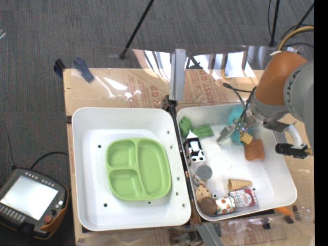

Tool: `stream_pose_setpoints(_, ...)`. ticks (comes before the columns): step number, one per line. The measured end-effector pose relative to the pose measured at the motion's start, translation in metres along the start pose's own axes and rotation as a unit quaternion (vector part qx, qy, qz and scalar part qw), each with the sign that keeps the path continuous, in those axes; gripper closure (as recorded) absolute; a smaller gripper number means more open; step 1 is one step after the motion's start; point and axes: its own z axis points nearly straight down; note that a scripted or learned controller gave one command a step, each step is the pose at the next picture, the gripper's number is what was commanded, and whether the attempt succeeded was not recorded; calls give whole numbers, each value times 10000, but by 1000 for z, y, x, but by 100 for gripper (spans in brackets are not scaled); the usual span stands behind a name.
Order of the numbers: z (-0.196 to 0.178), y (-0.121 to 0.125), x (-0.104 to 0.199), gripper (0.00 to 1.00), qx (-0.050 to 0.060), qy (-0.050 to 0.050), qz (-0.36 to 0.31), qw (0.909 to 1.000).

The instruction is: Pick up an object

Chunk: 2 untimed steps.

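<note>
The gripper (234,132) hangs low in the right bin (279,181), near its far wall, just beside a teal object (237,115) and a brown piece (253,149); whether it grips anything cannot be told. Green pieces (197,130), a black-and-white carton (193,150), a grey cup (203,172) and a cone (239,184) lie in the same bin. The left bin (87,137) holds a green divided plate (138,168).
</note>
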Motion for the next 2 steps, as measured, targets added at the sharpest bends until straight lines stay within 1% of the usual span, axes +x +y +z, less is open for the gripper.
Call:
stream_pose_setpoints(1,-8,-2,3,100,66,62,-17,10000)
stream_pose_setpoints(2,-9,0,3,0,35,43,-25,10000)
